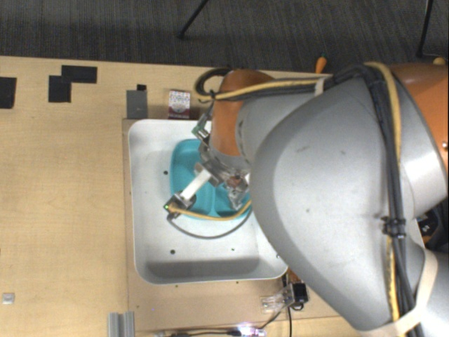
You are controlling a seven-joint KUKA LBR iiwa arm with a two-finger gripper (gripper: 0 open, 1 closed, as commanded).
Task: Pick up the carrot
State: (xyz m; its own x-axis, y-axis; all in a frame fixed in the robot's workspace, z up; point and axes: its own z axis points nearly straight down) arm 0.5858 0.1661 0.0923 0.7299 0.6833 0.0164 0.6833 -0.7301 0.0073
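Observation:
My gripper (228, 186) hangs low in the left white bin (144, 216), over a teal bowl (184, 166) that lies in the bin's back half. The grey arm and its orange band cover the right side of the bowl and the whole right bin. I cannot make out any carrot in the bin's open part. A small orange tip (320, 64) pokes out behind the arm at the back; what it belongs to I cannot tell.
A small red-and-white box (180, 104) and a grey block (137, 104) stand just behind the left bin. Black flat shapes (70, 83) mark the bench at the far left. The front half of the bin floor (196, 251) is bare white.

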